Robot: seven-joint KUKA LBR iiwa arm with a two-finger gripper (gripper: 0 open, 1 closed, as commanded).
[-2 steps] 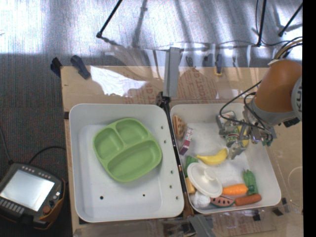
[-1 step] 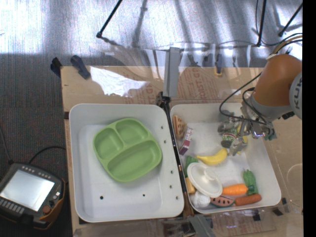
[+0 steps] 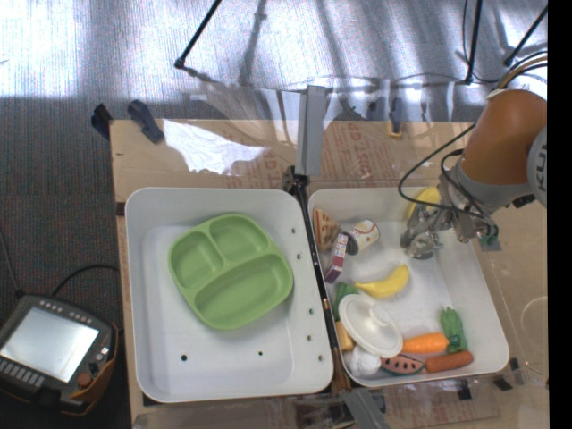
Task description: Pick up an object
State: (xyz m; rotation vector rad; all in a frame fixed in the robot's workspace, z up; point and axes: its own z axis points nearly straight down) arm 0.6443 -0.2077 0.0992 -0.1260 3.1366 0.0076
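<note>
Two shallow white bins side by side on the bench. Left bin (image 3: pixel 147 239): a green divided plate (image 3: pixel 231 269) lying flat, slightly skewed, near its middle. Right bin (image 3: pixel 478 298): toy food scattered about. Taking the toy banana (image 3: pixel 386 283) as landmark, near the middle of that bin:

- Gripper (image 3: pixel 422 244) up and to the right of the banana, near but apart from it, low over the bin's upper right part, hanging from the orange-banded wrist. Nothing seen between the fingers; open or closed, cannot tell from this angle.
- A yellow piece (image 3: pixel 427 197) further up past the gripper, partly hidden by cables.
- A small printed cup (image 3: pixel 365 234) above and left of the banana, lying on its side.
- A pizza-slice toy (image 3: pixel 324 227) further left, against the bin's left wall.
- A purple-and-white packet (image 3: pixel 338 256) just left of the banana.
- A white round lid (image 3: pixel 371 324) just below the banana.
- A toy carrot (image 3: pixel 425 343) below and right, with a green vegetable (image 3: pixel 453 328) beside it and a red sausage-like piece (image 3: pixel 449 361) under both.
- A watermelon slice (image 3: pixel 400 365) at the bottom edge, below the lid.
</note>
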